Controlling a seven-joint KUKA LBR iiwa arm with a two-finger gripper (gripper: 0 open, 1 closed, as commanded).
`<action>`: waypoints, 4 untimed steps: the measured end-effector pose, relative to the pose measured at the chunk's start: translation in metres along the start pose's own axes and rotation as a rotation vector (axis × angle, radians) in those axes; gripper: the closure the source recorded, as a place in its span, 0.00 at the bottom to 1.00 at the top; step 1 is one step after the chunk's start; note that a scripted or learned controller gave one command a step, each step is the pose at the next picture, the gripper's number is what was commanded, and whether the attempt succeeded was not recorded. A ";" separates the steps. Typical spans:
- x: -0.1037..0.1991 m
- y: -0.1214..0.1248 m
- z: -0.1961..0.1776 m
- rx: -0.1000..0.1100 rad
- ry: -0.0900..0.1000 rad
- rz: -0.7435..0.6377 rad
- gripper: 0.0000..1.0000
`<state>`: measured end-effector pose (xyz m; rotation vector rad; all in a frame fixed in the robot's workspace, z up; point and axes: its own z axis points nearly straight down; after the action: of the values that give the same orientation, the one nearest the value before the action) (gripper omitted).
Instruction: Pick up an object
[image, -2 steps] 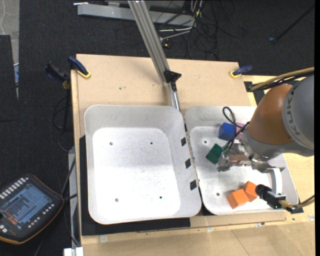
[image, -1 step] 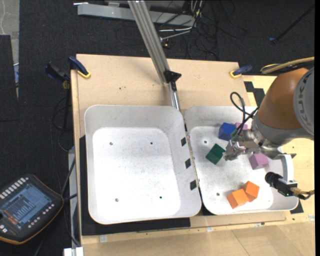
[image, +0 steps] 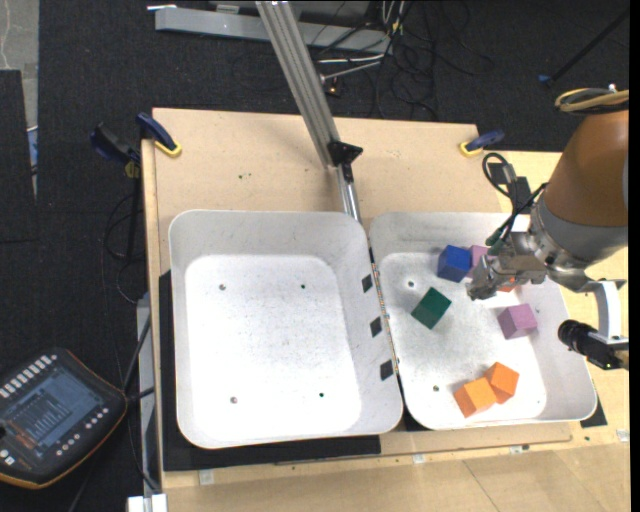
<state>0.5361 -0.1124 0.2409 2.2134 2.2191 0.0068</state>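
Pincer (image: 487, 287), finger state not discernible, low in the right bin (image: 560, 405), with no block seen in its grip; candidates nearest first: two orange blocks (image: 487, 388), purple block (image: 517, 320), green block (image: 431, 307), blue block (image: 454, 262); pickup not yet done.

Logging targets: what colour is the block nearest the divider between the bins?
Dark green block, seen in the camera view.

Five blocks (image: 432, 307) lie in the right bin (image: 570, 405), which sits beside the left bin (image: 190, 300) on the bench (image: 250, 160).
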 end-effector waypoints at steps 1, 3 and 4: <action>0.000 0.002 -0.050 0.001 0.000 -0.001 1.00; 0.086 0.039 -0.024 0.006 0.002 -0.004 1.00; 0.132 0.051 -0.006 0.010 0.003 -0.005 1.00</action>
<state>0.5863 0.0199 0.2473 2.2145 2.2303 -0.0006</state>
